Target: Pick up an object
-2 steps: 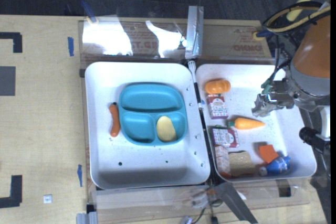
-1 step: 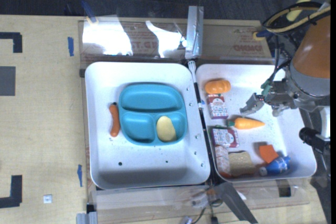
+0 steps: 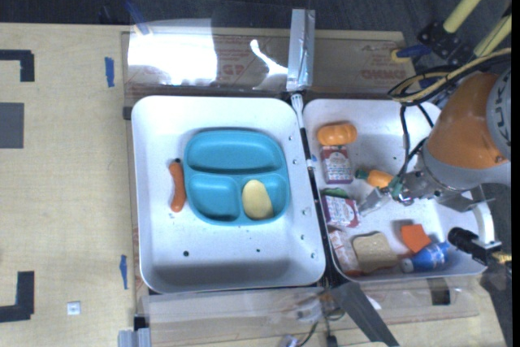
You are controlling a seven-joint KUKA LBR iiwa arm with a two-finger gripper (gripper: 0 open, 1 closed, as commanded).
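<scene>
Over the right-hand bin (image 3: 386,111), gripper (image 3: 388,189) lowered among the clutter, beside a small orange piece (image 3: 379,177) and the packets (image 3: 337,165). Nothing seen lifted; pick judged not yet made, with grasp and raise left to do. Whether open or closed around anything: cannot tell, tips lost in blur. Candidate objects lying loose: bread slice (image 3: 374,249), orange block (image 3: 415,237), blue bottle (image 3: 428,257).

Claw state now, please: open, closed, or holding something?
Claw: cannot be told; it is low in the right bin, among the items.
</scene>
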